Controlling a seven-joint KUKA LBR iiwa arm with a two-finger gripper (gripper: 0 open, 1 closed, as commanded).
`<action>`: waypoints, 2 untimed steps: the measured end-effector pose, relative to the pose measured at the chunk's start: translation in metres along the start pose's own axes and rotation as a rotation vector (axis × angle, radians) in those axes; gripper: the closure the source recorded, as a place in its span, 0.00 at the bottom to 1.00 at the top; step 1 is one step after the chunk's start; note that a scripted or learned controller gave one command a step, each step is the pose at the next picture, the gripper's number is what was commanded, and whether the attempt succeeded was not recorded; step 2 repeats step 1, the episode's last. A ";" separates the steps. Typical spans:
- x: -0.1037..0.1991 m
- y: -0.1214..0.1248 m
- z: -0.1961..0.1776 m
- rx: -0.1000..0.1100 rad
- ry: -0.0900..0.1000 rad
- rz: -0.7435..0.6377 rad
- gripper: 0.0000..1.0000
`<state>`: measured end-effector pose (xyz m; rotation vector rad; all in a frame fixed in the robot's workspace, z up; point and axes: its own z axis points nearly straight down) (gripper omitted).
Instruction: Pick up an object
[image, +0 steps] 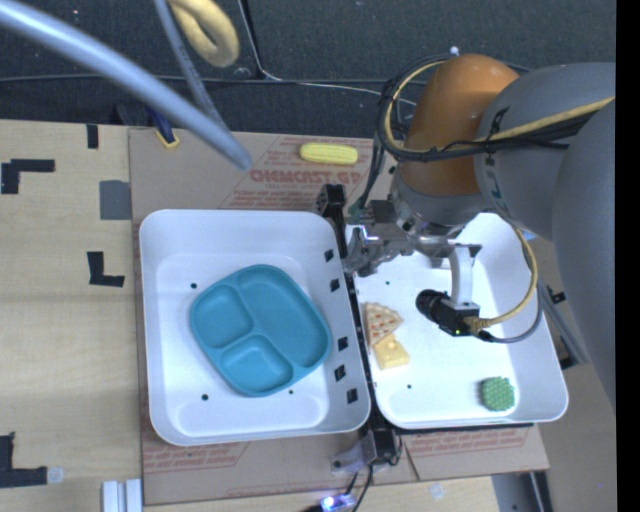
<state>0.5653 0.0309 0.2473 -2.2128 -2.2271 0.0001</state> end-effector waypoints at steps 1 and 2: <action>0.062 0.006 0.004 0.000 -0.001 -0.001 1.00; 0.062 0.006 0.004 0.000 -0.001 -0.001 1.00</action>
